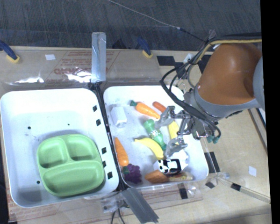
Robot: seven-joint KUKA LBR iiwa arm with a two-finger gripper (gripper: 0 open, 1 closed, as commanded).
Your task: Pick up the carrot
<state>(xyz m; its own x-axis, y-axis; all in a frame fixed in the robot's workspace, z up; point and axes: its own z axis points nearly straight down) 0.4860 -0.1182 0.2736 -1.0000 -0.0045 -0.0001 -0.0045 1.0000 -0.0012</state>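
Camera view: the claw [173, 130] hangs with fingers spread and nothing between them over the right bin [112, 97], above the banana [152, 146] — the carrot [121, 152] lies by that bin's left wall, well apart. Judged so, the pickup is not yet begun.

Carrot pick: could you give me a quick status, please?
Gripper open, low in right bin, holding nothing. Carrot lies free near the back wall. Banana and green item crowd the gripper.

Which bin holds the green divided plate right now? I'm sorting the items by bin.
In the left bin. The green plate lies flat on its floor, compartments up, apart from the carrot and other toy food in the right bin.
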